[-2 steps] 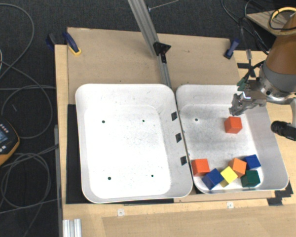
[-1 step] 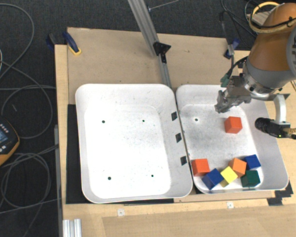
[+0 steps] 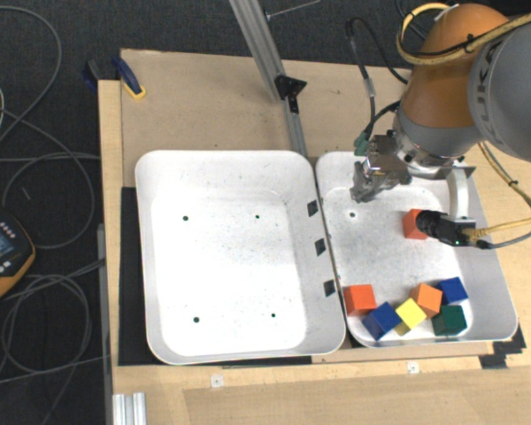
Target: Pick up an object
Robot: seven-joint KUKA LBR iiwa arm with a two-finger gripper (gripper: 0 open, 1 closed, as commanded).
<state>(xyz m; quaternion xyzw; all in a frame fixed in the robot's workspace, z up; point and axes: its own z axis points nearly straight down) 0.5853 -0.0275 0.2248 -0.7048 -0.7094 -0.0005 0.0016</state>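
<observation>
grey hand [image 3: 369, 182] over right bin [image 3: 380, 248] — grip unclear, coloured blocks [image 3: 410, 312] at near edge

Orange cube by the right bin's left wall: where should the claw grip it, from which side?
Take the orange cube from straight above, the claw probably closing across its far and near faces. Its flat top is open, but the bin's left wall crowds one side and a blue cube sits close at its near-right corner.
</observation>
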